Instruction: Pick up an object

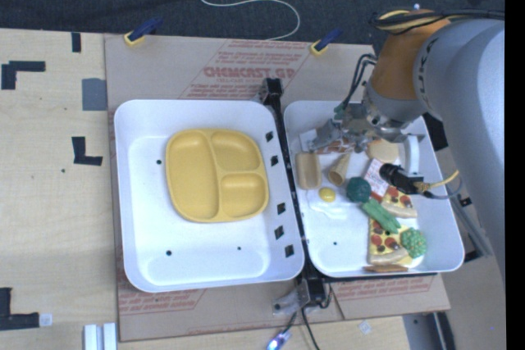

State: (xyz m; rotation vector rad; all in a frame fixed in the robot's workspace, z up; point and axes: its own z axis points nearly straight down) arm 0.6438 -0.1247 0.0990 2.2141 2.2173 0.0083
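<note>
Though near, toys below jaws.

Red printing is seen on the cardboard sheet along its far edge, behind the two bins; it stands upside down in the camera view and cannot be read with certainty.

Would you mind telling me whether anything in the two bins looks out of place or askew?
Nothing looks damaged or spilled. The yellow divided plate lies flat in the left bin, slightly rotated against the bin's edges. In the right bin, the toy food is jumbled: pizza slices overlap beneath a green vegetable, near the gripper.
</note>
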